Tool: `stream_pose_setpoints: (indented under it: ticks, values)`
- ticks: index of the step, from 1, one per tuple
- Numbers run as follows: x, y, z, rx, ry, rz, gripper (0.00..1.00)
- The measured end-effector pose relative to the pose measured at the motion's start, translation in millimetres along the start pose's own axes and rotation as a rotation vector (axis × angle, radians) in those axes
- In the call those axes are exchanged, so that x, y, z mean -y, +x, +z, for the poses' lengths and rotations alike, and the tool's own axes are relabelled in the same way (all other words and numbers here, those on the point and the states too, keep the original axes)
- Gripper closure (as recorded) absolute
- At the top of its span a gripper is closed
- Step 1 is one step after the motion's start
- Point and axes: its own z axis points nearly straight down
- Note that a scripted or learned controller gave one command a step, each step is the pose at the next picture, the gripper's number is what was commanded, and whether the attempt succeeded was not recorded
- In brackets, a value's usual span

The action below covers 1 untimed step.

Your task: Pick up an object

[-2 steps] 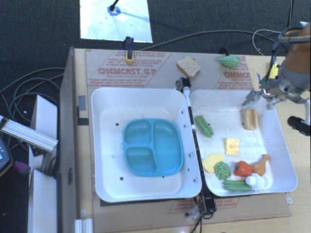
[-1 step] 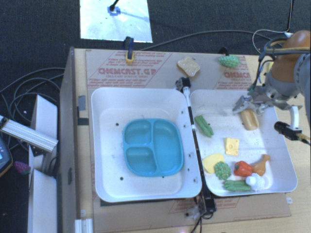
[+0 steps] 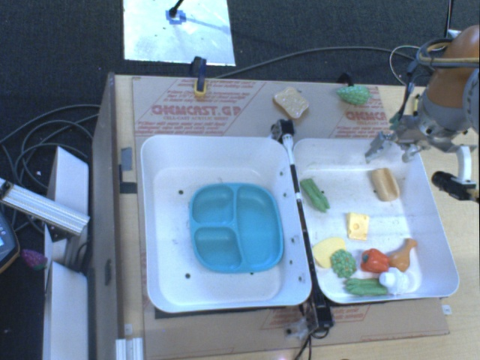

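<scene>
I see the hand (image 3: 391,145) hanging over the far edge of the right bin (image 3: 444,276), and its two fingers stand apart with nothing between them, so I judge that the pick is not yet made. All of the task is left: to go down, to close on one thing, to lift it.

I take the bun (image 3: 385,184) as landmark, because it lies nearest to the hand, just on the near side of it, on the floor of the right bin. It is a tan, long piece. Its long axis runs from the far side of the bin to the near side, a little tilted, and I think the fingers should close across its short side.

Near the bun, toward me, lies a cheese cube (image 3: 358,226). To the left of the bun lies a green pepper (image 3: 314,194), pointing slantwise, close to the wall between the bins. Further toward me than the cheese there is a heap of small toy foods, touching each other, which I judge harder to grasp singly.

The left bin (image 3: 161,156) holds a blue tray (image 3: 235,226).
</scene>
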Motion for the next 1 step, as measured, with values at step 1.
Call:
stream_pose_setpoints:
  ticks: [1]
  values:
    - [18.1,7.5,30.9,-0.001,0.003,0.002,0.0]
